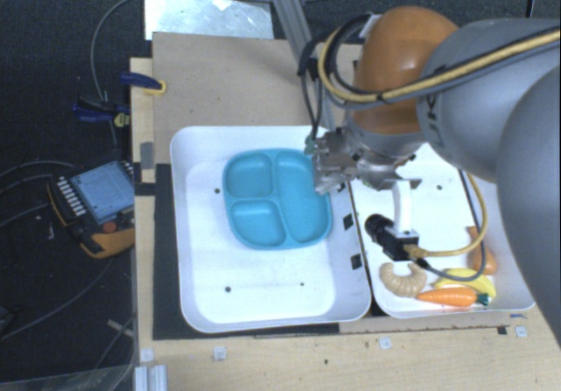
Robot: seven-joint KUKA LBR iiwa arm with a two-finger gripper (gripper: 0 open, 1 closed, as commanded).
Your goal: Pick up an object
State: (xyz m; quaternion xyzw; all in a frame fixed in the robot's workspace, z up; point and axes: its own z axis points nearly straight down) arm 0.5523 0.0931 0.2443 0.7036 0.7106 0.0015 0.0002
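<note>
Blue divided plate: arm-side rim beside end effector, body extending toward view's left; grip state cannot be told.

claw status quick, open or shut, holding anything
Claw: cannot be told from this view. It is at the right rim of the blue divided plate in the left bin.

No text can be read.
The handheld unit at the left has a screen and buttons, all too blurred to read.
</note>
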